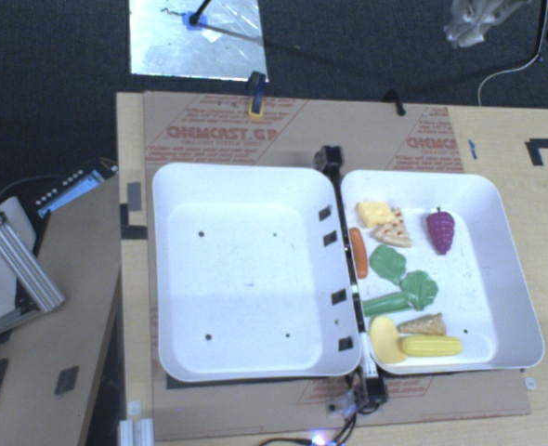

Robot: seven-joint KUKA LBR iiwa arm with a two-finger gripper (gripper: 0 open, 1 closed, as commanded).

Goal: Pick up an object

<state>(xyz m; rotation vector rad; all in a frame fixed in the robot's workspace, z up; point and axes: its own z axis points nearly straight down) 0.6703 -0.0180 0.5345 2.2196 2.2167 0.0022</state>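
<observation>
Bench (209,124): brown board printed with red lettering, carrying two shallow white bins side by side.
Left bin (246,272): bare white floor.
Right bin (497,277): holds a cluster of toy foods, mostly in its left half.
Carrot (358,252): orange, against the bin's left wall, long axis running top to bottom.
Yellow piece (374,214): near the top, touching a pizza slice (394,229).
Green leafy pieces (399,282): mid-bin, one stalk pointing left.
Corn cob (431,346): at the bottom edge, long axis left to right.
Purple grapes (440,230): upper right of the cluster, long axis top to bottom, set apart.
Tool (471,15): high at top right, off the bench; whether wide or narrow cannot be told.
</observation>
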